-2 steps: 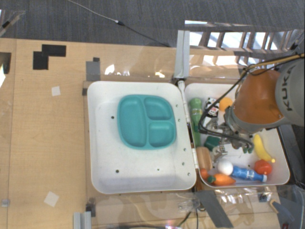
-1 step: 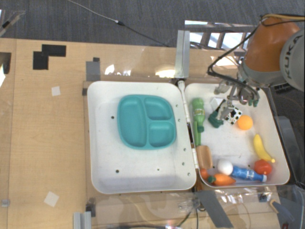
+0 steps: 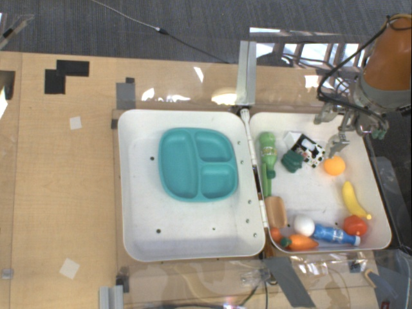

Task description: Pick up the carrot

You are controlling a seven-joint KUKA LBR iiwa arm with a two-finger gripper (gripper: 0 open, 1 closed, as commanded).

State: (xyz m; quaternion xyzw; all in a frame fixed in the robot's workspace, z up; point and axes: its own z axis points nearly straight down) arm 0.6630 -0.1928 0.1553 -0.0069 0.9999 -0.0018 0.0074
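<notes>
Lying at the near edge of the right bin (image 3: 380,172), close to its near-left corner: the carrot (image 3: 299,242), orange, touching a white ball (image 3: 304,225) and the end of a blue tube (image 3: 335,235). Sitting beside them near the near-right corner: a red tomato (image 3: 355,224) and a yellow banana (image 3: 353,199). Resting further back: an orange ball (image 3: 333,166), a green bottle (image 3: 266,152) along the left wall, and a black-and-white toy (image 3: 308,150). Hanging over the far-right corner of that bin: the end effector (image 3: 339,140), well apart from the carrot, holding nothing; cannot tell whether spread or pressed together. Lying in the left bin (image 3: 138,172): a teal tray (image 3: 197,163).
</notes>
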